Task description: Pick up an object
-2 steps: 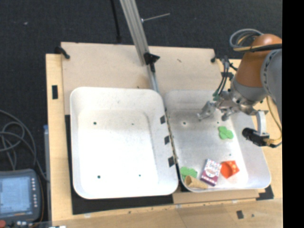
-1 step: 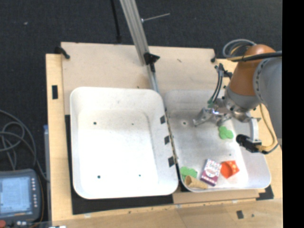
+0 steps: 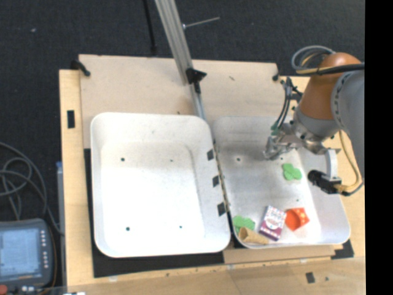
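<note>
Green object, purple carton, orange block in right bin; fingers' state unclear.

**Colours around my arm**

My arm is grey with an orange band. Both bins, left and right, are white on a pale tan surface. In the right bin I see a green piece, an orange-red block, a purple-and-white patterned carton, another green piece and a tan cone.

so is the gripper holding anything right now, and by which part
Nothing visibly held: the gripper hovers over bare bin floor, apart from the green piece.
</note>
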Available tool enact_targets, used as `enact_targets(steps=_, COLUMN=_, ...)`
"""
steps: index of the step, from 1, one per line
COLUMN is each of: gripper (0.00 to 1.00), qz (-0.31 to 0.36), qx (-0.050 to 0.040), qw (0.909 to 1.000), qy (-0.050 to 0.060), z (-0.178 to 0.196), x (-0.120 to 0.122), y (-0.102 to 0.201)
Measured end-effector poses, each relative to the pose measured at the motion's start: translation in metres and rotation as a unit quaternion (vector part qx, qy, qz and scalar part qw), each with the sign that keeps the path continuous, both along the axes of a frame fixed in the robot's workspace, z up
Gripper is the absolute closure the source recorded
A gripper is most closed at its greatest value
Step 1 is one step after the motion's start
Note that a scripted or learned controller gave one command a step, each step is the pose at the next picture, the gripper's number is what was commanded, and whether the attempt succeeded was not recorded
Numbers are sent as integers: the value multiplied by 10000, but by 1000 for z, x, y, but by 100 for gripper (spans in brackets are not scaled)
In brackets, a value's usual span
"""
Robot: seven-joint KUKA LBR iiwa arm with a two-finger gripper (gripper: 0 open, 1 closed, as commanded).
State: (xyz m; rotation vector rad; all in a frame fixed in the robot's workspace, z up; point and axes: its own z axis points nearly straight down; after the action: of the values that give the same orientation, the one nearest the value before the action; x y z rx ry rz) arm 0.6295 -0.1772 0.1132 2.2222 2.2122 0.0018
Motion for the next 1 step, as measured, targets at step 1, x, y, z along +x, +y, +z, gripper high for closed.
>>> enact_targets(steps=1, gripper=100, qz=-3, qx=5, qw=10000, qy=-13, z=63, x=-5, y=-3)
